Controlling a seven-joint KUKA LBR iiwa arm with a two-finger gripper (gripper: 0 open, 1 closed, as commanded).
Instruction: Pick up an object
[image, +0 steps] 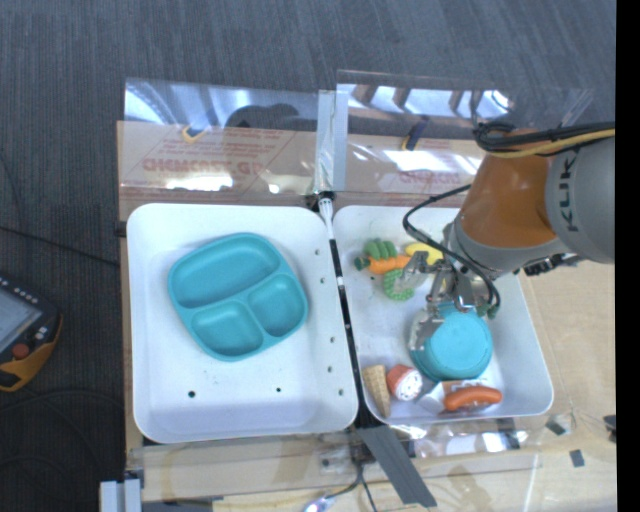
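While hovering over the teal bowl (455, 346), the jaws (437, 318), spread uncertain, are needing to straddle its rim squarely.

Bench (585, 300) with two white bins (150, 400) side by side

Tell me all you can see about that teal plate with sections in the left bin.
The teal divided plate looks like smooth, matte plastic, with rounded corners and a raised rim. Low ridges split it into three compartments: one long one along its upper left and two smaller ones toward the lower right. It lies flat, right side up, turned at an angle, near the middle of the left white bin. Nothing lies in its compartments.
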